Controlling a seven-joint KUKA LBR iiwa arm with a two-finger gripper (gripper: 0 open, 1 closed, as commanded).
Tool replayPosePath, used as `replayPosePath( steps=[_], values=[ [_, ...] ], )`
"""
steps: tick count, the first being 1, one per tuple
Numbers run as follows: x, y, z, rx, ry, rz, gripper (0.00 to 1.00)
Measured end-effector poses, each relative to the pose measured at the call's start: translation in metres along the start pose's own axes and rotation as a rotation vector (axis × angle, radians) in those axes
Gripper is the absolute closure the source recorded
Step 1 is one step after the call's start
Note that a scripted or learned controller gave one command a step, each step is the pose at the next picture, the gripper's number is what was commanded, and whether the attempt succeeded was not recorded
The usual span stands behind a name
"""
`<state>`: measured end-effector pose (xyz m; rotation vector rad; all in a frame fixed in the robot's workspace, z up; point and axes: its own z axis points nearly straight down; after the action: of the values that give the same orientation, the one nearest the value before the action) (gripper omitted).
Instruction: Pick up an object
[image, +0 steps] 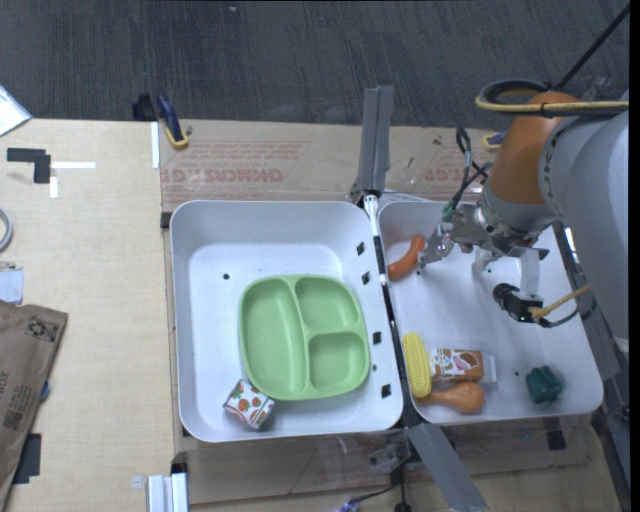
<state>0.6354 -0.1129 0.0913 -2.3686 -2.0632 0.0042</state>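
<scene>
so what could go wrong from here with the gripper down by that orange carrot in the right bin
1. The gripper sits at the tip of the orange carrot-shaped toy, which lies close to the right white bin's left wall; a grasp there may only nudge it against the wall.
2. The black cable hangs low over the bin floor and might snag as the arm moves.

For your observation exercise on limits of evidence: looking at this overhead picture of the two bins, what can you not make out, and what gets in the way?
1. Pincer, camera view: too small and dark against the arm to tell how it is set.
2. Orange carrot-like item: its right end meets the pincer; contact unclear.
3. Small carton: print too small to read.
4. Right bin: the arm covers its far right corner.
</scene>
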Motion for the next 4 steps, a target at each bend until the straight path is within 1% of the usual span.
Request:
replayPosePath(
  steps=[1, 2, 3, 4],
  values=[
    [0.019, 0.019, 0.000, 0.005, -0.003, -0.025, 0.00],
    [-0.011, -0.031, 0.000, 0.001, 0.001, 0.149, 0.00],
    [-0.034, -0.044, -0.044, -0.001, 0.000, 0.211, 0.00],
    [-0.010, -0.114, 0.001, 0.003, 0.001, 0.314, 0.00]
  ],
)
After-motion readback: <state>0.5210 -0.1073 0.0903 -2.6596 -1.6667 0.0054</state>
